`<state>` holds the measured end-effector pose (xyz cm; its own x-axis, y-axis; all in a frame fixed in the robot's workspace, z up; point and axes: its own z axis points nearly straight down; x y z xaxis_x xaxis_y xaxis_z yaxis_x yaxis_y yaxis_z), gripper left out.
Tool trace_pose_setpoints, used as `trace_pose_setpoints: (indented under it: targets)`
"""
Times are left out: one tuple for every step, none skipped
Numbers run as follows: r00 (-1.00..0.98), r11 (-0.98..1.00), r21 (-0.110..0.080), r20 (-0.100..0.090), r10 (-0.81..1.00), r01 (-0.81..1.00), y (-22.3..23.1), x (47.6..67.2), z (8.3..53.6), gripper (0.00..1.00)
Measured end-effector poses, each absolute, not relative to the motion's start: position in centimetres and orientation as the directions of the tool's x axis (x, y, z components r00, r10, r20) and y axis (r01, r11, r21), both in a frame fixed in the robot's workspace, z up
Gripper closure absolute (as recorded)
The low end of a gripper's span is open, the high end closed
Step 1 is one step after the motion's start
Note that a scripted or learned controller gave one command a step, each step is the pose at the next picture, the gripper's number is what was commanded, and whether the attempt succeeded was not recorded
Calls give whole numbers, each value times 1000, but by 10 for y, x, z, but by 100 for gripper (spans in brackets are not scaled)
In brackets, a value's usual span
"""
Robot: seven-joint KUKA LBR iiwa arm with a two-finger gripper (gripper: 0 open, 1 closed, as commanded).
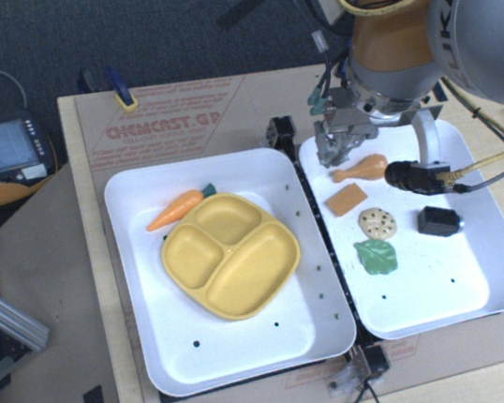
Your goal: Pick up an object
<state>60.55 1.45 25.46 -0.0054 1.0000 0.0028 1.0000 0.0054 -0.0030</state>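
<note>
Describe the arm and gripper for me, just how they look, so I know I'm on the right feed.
The arm is grey with a broad orange band above the wrist, and yellow-and-black cables loop over it. Part of a dark lettered marking shows on the grey shell. The gripper is a small grey metal unit with thin wires running into it.

Dark carpet (159, 30); tan bench (101, 267)
</note>
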Motion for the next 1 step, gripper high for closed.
trace_pose_setpoints:
  targets:
    - [-4, 4, -5, 1, 1000, 1000, 58, 575, 247, 100]
